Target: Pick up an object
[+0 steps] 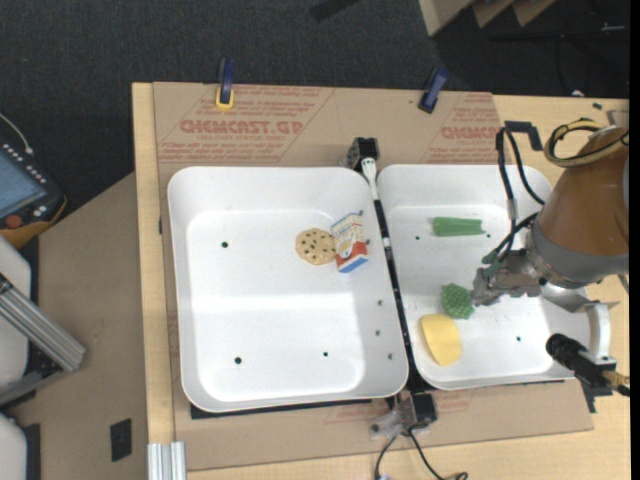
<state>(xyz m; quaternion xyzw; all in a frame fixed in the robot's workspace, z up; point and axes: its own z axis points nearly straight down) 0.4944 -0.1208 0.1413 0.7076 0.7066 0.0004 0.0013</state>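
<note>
The claw (487,286) sits low in the right bin (520,360), right next to a small green bumpy thing (458,301). Can't tell if it's clenched or released. That thing looks light and squishy, probably best pinched across its middle.

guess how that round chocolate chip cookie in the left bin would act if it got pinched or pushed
The round, flat chocolate chip cookie lies flat in the left white bin, so it likely slides when pushed and won't roll. Its low profile probably gives the pincer little edge to catch. If real, it may crumble; it may equally be a rigid toy.
</note>
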